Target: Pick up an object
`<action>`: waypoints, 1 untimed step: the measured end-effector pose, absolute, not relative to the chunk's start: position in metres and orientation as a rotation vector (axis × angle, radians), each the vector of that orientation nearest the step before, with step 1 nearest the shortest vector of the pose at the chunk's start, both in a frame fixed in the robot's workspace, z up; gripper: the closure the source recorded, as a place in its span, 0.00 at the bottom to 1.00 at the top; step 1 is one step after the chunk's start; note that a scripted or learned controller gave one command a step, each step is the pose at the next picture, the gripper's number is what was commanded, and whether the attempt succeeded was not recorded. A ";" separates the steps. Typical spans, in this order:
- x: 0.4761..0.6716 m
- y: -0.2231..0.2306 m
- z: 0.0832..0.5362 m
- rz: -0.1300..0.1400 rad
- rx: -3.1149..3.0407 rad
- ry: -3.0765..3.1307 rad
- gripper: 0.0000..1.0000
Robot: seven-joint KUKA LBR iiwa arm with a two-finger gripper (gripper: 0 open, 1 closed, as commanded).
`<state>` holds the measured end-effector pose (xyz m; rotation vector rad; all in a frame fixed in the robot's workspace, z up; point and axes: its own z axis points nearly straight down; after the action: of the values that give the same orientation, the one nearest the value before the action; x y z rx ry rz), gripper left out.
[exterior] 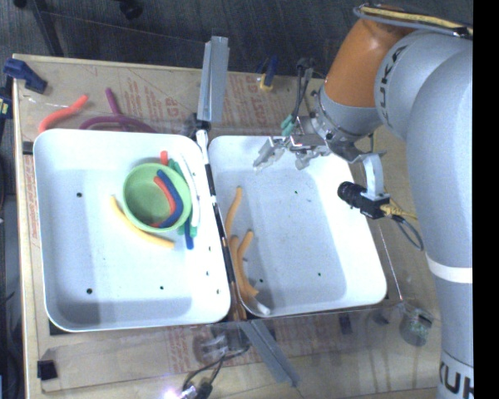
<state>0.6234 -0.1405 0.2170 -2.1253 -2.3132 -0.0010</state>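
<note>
from the camera above the bench, the gripper [285,150] hangs over the far edge of the right bin [349,264], its two metal fingers spread apart with nothing between them; the grey arm [432,131] with its orange band reaches in from the right and covers that side of the bench; i judge this to be the approach step, before any grasp, since nothing is lifted and the tool sits high and away from every object.

the nearest candidates lie along the left wall of the right bin: an orange stick [234,209] pointing far to near, and beyond it toward the near side two more orange sticks [244,266] lying close together, one running down to the near left corner; the next move, as i see it, calls for travelling left and nearer, turning the open fingers across a stick's narrow width, then descending; the wall just beside them looks like the trouble, as one finger may have no room between stick and wall.

the left bin [66,298] holds a green bowl [154,196] with a red piece and a blue piece curled inside it, a yellow stick [137,224] poking out from under it and a green-and-blue marker-like piece at its right; these are well apart from the gripper; on the bare bench at the far left lie an orange-red strip [65,112] and a purple loop [116,121]; a grey bar [212,77] stands between the bins at the far side.
</note>
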 end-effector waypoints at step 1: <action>0.634 -0.117 0.092 0.005 -2.062 -2.374 0.00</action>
<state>0.6342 -0.1173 0.0924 -2.0617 -2.3738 0.0054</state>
